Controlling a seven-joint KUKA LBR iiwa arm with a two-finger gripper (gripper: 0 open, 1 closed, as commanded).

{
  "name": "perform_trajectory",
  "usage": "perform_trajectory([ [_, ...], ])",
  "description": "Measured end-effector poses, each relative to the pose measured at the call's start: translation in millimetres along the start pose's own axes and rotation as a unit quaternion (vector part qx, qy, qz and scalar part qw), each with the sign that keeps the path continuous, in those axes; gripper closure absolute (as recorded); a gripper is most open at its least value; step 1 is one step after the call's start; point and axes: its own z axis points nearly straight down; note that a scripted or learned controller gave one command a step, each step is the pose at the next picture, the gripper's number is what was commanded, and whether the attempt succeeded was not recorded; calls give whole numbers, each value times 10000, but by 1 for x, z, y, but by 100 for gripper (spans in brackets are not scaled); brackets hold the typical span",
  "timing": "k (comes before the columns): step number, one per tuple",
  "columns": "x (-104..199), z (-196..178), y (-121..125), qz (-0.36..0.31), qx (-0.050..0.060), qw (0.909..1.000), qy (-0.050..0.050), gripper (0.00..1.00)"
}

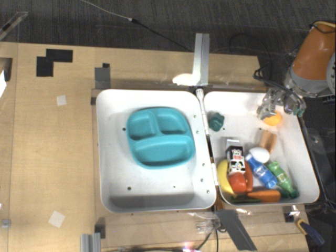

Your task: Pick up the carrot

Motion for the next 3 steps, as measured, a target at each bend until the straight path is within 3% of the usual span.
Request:
perform_trajectory([
  [1, 11, 29, -2, -915, -24, 9957, 115, 100],
  [2, 64, 26, 32, -3024, -55, 9531, 94, 100],
  [3, 64, 27, 32, -3024, -54, 9531, 96, 0],
])
